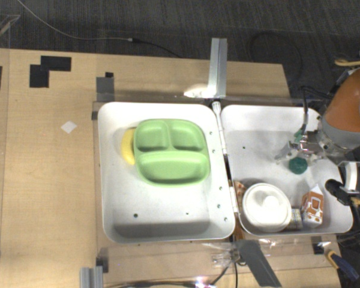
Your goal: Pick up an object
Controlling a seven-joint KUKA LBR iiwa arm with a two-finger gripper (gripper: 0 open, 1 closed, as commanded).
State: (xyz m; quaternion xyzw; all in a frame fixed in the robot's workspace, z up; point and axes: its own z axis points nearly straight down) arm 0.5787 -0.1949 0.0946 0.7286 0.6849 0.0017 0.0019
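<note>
**Ana:** Fingers first, then: can you make them out?

**Ben:** Barely; the gripper (304, 147) hangs over the right bin (252, 125), and whether it is parted or closed I cannot tell; a small teal thing (298, 165) sits right beneath the tips, round and dark green-blue; touching or only close I cannot say.

**Ana:** And the arm behind it?

**Ben:** Grey, with the orange band (347, 104) showing at the right edge of the view; it reaches in over the bin's far right side.

**Ana:** What else lies in that bin?

**Ben:** A white bowl (266, 204) near the front wall, well apart from the gripper; a small orange-and-white packet (313, 207) to the bowl's right.

**Ana:** The other bin?

**Ben:** The left bin (162, 221) holds a green divided tray (170, 150) with three compartments; a yellow object (127, 146) peeks out from under its left side.

**Ana:** The surroundings?

**Ben:** Both bins rest side by side on a pale wooden bench (42, 179) with black marks at its far left; dark carpet (168, 11) lies beyond, a thin cable trailing across it.
</note>
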